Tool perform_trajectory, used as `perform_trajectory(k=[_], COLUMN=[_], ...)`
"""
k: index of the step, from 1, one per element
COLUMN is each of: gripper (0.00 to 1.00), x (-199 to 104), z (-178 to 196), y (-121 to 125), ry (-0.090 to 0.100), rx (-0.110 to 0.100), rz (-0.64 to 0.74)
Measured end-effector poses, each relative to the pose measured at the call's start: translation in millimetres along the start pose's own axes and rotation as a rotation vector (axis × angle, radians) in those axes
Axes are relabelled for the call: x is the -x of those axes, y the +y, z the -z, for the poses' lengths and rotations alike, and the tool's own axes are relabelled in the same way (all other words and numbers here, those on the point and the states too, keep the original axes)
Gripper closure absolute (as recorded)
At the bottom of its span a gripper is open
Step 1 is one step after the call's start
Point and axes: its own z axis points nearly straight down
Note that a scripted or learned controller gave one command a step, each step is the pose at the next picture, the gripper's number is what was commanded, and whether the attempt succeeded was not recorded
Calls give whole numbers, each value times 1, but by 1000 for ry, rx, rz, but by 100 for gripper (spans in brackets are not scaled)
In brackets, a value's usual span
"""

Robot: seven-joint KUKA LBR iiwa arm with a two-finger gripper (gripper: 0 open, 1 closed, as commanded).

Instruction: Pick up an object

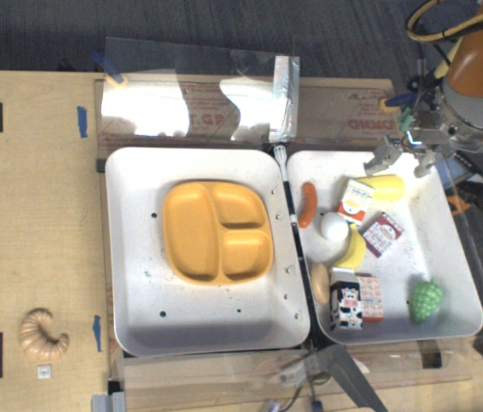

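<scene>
Cartons crowd the right bin (462, 256): a cow-print milk box (347, 304) nearest, its neighbour half hidden behind it, with a green bumpy fruit (425, 299) just beside. Farther back lie a white egg (335, 227), a maroon packet (381, 233), an orange sausage (308, 204) and a yellow block (384, 185). The left bin (129, 247) bears an orange divided tray (218, 231); a croissant (43, 334) sits on the bench. Over the far rim, the gripper (401, 158) hangs with fingers spread wide, holding nothing; the arm is cut off at the frame's edge.

Faint reddish print on the cardboard wall (224, 118) and cartons (357, 303) is too blurred to read.
</scene>
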Motion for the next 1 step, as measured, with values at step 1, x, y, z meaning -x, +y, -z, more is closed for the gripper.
perform_trajectory(k=[1], gripper=[0], x=[37], z=[-87], y=[-8], ry=[0], rx=[-8], rz=[-14])
